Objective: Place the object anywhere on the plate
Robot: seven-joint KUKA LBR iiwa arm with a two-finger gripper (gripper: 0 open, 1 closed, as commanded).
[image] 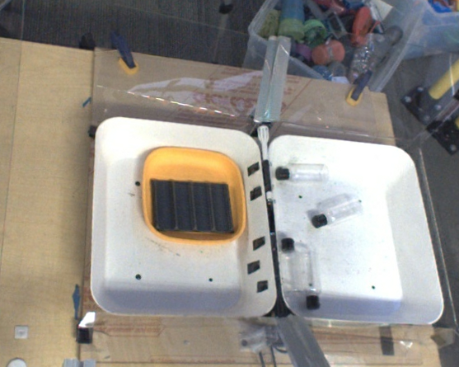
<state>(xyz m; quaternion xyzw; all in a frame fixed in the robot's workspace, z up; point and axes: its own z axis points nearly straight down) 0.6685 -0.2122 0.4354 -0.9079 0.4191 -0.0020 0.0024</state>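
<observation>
Plate (199,160) holds dark ribbed block (192,207) flat, so we judge placement done | clear vials (336,208) right of plate, spare | pincer state: can't tell

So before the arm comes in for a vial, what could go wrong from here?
1. The vials are clear and faint against the right bin; a grasp could easily miss.
2. One vial lies near the divider, so approach room may be tight.
3. The orange plate already carries a dark ridged block; a round vial set there may roll off.
</observation>
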